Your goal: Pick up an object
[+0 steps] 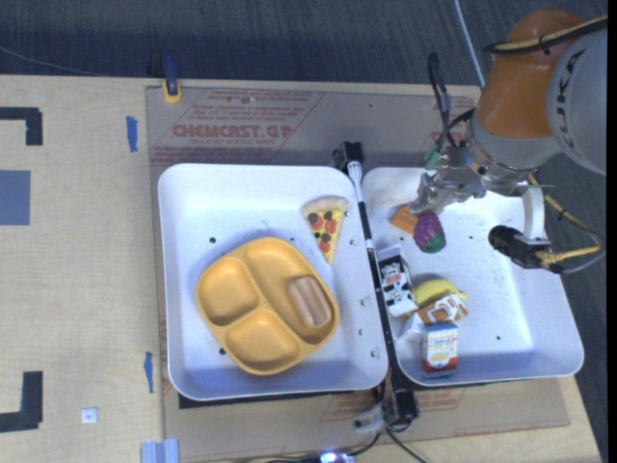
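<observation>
1. A purple, grape-like toy (430, 232) lay in the right bin (540, 340), directly under the gripper (436, 196), with its top end reaching up to the fingertips and its long axis running roughly up and down in the camera view.
2. An orange piece (404, 219) sat just to the camera-left of the gripper, touching the purple toy's upper end.
3. Whether the jaws were clenched on anything or released could not be told: the fingertips blurred into the two toys beneath them.
4. Below the gripper, toward the near edge of the bin, a yellow banana (436, 289) lay close to a small juice carton (441, 340), which stood nearest the front rim.
5. A black-and-white carton (392, 280) rested against the divider between the bins, down and camera-left of the jaws.
6. Well to the camera-left, in the left bin (193, 210), a pizza slice (326, 222) pointed its tip toward the near side, beside a yellow divided plate (241, 307) holding a hot dog (308, 300).
</observation>
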